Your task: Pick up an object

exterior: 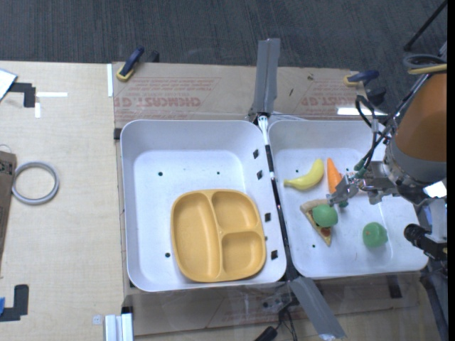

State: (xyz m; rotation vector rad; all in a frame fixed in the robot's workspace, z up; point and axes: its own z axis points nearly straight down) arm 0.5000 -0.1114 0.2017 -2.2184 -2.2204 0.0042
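Desk of pale wood spreads across the scene, bearing cardboard under two shallow white bins; the left bin and the right bin sit side by side, their inner rims touching along a clipped seam; the arm, grey with an orange band, reaches in from the right above the right bin.

In the left bin lies a yellow divided plate with three compartments, toward the near side; on the bare desk to the far left rests a roll of tape; two blue-and-yellow clamps grip the cardboard's far edge, one at the left and one at the right.

In the right bin, a banana lies toward the far side with a carrot just beside it on the right; below them a pizza slice lies flat, with a green round object on or touching its upper part; a second green object sits apart to the right, near the bin's front.

The end effector hangs low over the right bin, just below the carrot and just above the first green object; whether its fingers are apart or together I cannot tell, and nothing is seen clamped between them.
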